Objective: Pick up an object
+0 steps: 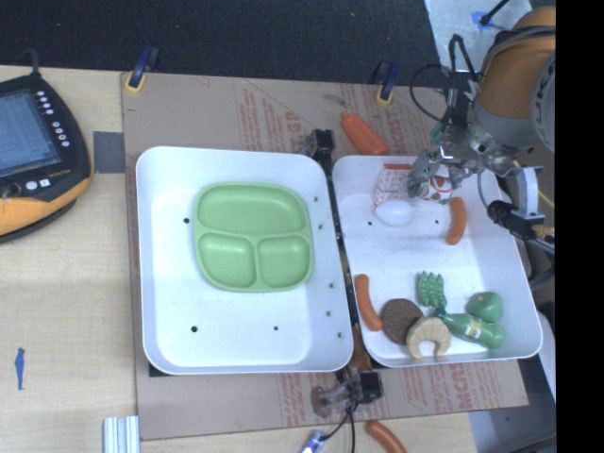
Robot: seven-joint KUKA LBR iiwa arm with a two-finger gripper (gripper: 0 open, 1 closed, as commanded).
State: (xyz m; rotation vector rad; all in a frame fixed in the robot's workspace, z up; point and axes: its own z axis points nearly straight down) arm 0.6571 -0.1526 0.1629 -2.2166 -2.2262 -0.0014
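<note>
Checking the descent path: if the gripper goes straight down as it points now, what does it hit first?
Most likely the small carton or the white egg at the right bin's far end. The gripper hangs just beside them; depth is unclear from this slant.

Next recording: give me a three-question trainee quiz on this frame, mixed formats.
1. True or false: the green plate lies in the left bin.
2. Which thing lies outside the bins, near the top of the right bin? A) carrot B) green bottle C) bagel
3. Fill in: the hand is above the right bin's ____ edge.

Key: 1 true; 2 A; 3 top.
</note>
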